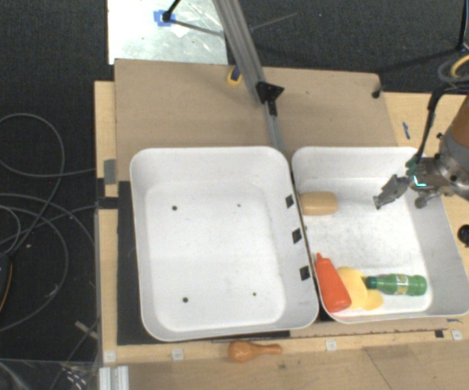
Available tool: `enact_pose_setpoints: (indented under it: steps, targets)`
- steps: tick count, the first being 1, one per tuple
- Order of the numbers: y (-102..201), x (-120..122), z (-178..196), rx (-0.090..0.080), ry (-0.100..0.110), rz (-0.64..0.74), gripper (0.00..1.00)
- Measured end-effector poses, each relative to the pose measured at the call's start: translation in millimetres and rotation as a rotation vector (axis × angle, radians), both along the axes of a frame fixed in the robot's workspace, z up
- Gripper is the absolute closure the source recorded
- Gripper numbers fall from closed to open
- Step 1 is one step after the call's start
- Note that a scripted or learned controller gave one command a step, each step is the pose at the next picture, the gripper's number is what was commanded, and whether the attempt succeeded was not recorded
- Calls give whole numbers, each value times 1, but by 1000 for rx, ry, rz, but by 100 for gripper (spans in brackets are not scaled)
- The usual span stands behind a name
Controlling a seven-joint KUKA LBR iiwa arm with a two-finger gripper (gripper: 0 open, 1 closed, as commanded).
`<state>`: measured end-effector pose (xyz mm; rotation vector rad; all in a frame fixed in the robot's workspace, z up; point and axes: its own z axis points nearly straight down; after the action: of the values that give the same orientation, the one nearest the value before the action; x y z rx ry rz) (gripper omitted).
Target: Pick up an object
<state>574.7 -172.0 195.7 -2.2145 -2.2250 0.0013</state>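
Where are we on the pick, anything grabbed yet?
Done: nothing lifted. The tan block, orange bottle, yellow piece and green bottle all lie in the right bin. In hand: the gripper is above that bin, holding nothing. Left: descend, grasp, lift.
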Motion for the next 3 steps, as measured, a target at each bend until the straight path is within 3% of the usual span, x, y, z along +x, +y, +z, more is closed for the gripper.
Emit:
enact_pose_setpoints:
  steps: [1,3]
  targets:
    - [0,1,2,-1,-4,0,0]
    - [0,-1,-108,0,0,-4,0]
